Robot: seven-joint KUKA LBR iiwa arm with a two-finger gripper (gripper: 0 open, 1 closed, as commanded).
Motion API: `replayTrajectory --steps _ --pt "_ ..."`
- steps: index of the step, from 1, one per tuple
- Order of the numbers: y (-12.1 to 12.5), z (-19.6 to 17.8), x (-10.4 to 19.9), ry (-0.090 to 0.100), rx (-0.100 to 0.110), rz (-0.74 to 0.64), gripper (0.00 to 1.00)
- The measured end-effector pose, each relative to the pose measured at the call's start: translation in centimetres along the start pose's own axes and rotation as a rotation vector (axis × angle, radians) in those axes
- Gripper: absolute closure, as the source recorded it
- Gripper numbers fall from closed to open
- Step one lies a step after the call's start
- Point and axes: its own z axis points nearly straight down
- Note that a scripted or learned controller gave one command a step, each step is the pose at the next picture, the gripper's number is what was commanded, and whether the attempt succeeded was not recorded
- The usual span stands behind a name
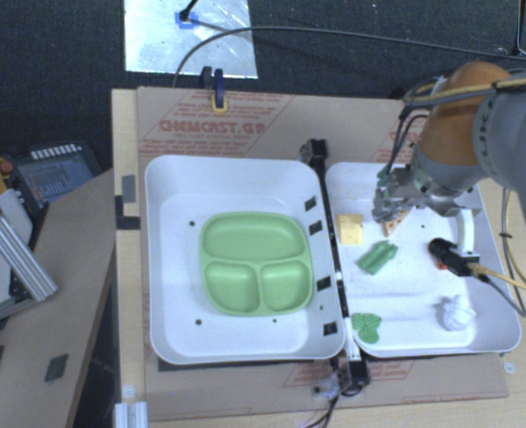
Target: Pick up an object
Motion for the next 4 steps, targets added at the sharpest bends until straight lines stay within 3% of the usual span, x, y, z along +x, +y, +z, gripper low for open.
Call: replayTrajectory --steps 2,4 --pt "-0.3 -10.3 -0.8 0.0 -0.004 -0.002 1.0" --pt "-3.4 -10.4 10.3 0.003 0.003 -0.008 1.0"
